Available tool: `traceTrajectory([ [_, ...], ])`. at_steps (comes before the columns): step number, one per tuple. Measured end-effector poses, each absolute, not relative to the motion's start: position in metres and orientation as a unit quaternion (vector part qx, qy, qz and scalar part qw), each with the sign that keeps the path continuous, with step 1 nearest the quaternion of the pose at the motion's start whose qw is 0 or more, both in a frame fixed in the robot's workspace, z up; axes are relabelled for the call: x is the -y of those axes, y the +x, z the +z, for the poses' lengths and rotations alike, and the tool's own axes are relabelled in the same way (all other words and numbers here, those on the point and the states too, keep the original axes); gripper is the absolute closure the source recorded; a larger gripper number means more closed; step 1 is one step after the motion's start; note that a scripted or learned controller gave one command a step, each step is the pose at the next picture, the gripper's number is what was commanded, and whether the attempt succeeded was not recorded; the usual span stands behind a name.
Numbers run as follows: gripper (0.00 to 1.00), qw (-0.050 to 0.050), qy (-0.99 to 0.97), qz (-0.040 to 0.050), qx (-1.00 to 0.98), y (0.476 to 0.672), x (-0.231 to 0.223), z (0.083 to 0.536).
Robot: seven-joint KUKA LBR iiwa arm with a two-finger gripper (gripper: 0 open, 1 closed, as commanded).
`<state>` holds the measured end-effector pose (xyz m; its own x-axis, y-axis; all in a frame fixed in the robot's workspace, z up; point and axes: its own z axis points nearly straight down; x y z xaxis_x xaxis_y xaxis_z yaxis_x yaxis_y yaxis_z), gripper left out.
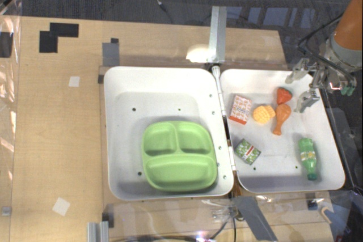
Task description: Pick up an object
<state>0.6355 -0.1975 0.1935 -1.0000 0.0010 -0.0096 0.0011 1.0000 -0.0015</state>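
two bins (164,79), one tray (179,156), six small items (262,114).

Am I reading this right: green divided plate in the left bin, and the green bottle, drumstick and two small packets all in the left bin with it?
Not quite. The green divided plate is in the left bin, but the green bottle, drumstick and two small packets, red-and-white and green, lie in the right bin, as the camera view shows.

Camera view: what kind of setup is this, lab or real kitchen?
Likely a lab pick-and-place bench. Two shallow white bins sit side by side on a wooden bench, toy food such as a drumstick lies there, and a robot gripper reaches in.
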Motion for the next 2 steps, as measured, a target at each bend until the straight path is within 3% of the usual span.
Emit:
traceTrajectory([
  [1,0.00,0.008,0.050,-0.0011,-0.999,0.647,0.188,0.090],
  [2,1.00,0.013,0.045,-0.0016,-0.999,0.650,0.186,0.104],
])
